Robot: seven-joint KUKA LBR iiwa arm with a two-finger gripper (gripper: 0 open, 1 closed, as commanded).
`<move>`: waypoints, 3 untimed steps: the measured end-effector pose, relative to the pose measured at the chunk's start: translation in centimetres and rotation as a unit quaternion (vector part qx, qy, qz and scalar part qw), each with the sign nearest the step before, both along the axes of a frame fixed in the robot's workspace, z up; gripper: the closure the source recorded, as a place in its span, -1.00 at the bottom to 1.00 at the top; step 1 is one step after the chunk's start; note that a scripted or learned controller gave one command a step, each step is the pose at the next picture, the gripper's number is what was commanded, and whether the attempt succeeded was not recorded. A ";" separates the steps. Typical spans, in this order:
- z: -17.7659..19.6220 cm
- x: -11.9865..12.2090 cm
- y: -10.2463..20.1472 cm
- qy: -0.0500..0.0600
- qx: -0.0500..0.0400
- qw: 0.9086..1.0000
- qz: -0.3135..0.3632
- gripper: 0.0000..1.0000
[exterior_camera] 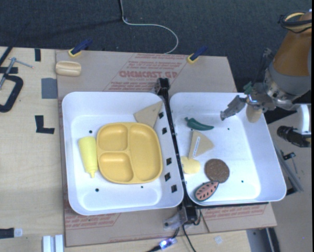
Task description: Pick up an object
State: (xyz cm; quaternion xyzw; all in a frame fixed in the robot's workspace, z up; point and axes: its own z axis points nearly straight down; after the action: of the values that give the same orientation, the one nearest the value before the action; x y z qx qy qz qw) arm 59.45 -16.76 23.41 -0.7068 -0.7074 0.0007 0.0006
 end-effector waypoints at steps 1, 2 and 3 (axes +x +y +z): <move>7.6 -4.2 0.3 -0.003 -0.001 1.000 -0.001 -1.00; 0.4 -8.5 5.1 0.005 0.002 1.000 0.001 -1.00; -3.0 -11.3 9.1 0.003 0.001 1.000 0.001 -1.00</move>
State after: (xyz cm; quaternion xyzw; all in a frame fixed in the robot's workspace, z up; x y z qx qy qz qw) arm 48.13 -7.66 20.45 -0.7061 -0.7081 0.0020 0.0035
